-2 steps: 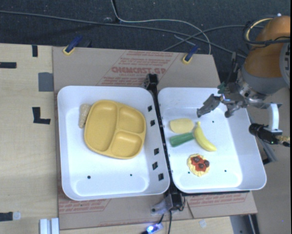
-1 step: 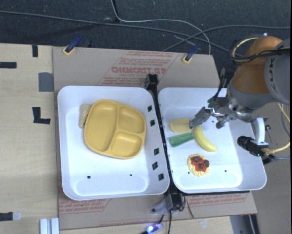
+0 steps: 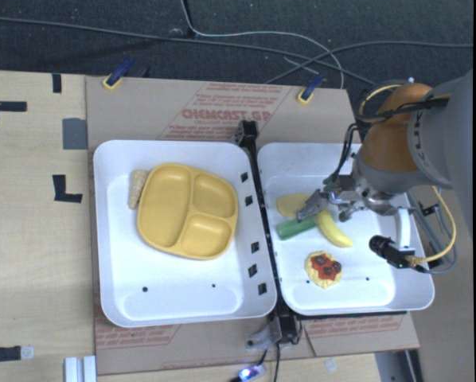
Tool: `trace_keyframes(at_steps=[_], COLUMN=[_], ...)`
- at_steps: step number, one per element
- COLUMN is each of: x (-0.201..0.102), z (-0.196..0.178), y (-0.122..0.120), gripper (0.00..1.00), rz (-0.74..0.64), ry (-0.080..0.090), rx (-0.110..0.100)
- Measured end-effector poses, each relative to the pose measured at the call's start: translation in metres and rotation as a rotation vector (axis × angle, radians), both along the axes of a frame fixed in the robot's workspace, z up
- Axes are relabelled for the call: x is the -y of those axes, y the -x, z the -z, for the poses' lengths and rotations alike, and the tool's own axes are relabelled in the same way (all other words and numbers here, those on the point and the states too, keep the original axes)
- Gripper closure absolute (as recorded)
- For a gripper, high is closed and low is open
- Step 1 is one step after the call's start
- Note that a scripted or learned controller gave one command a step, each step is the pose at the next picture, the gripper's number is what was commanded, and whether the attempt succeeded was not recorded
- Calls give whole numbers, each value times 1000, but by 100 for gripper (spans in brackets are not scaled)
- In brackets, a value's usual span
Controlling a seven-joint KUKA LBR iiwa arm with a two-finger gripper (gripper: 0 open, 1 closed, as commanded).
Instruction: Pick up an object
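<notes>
The grey KUKA arm with its orange band above the wrist (image 3: 393, 138) reaches in from the right edge of the camera view, its bulky upper links high at the right and the wrist angled down and to the left. At its end the metal two-finger gripper (image 3: 314, 208) points leftward and slightly downward, held low. A black connector with yellowish and white cables (image 3: 391, 251) hangs off the wrist's near side.

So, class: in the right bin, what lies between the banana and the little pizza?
In the camera view, only bare white bin floor separates the banana from the pizza below it; nothing sits between them.
</notes>
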State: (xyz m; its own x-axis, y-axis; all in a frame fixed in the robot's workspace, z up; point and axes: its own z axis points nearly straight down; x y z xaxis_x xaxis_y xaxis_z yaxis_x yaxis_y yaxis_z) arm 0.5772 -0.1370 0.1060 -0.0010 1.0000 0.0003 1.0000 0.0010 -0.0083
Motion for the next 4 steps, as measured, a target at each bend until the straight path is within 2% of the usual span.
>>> trace_keyframes(at_steps=[1,2,3,4], x=[0,-1,-2,-5], z=[20,9,-53,-97], y=[-1,-2,0,-5], gripper=[0,100,100,100], rz=[1,-2,-1,-1], ry=[1,3,1,1], rx=[9,13,13,12])
